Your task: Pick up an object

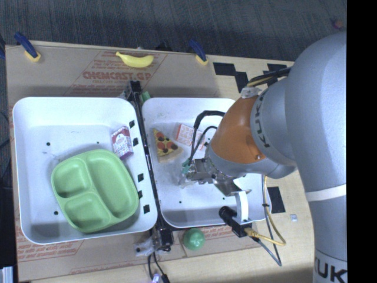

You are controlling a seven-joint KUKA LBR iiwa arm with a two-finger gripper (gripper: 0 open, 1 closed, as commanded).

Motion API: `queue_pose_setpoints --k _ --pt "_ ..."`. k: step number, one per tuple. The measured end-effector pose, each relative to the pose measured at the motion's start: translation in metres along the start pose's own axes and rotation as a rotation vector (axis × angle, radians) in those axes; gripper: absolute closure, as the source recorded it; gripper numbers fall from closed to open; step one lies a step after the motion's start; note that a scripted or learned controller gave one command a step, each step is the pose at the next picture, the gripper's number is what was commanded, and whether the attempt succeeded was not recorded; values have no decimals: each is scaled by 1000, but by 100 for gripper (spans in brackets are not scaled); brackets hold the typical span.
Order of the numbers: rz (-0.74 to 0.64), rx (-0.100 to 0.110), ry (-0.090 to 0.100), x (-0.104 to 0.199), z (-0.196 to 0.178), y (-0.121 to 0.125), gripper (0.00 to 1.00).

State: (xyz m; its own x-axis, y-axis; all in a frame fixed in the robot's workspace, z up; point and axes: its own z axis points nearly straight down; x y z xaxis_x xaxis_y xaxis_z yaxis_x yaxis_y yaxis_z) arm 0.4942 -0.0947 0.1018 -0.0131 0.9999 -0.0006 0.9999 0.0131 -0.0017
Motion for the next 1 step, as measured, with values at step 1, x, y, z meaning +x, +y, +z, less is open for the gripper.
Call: queue_pose_setpoints --k 1 --pt "9 -2 0 -53 -64 -14 100"
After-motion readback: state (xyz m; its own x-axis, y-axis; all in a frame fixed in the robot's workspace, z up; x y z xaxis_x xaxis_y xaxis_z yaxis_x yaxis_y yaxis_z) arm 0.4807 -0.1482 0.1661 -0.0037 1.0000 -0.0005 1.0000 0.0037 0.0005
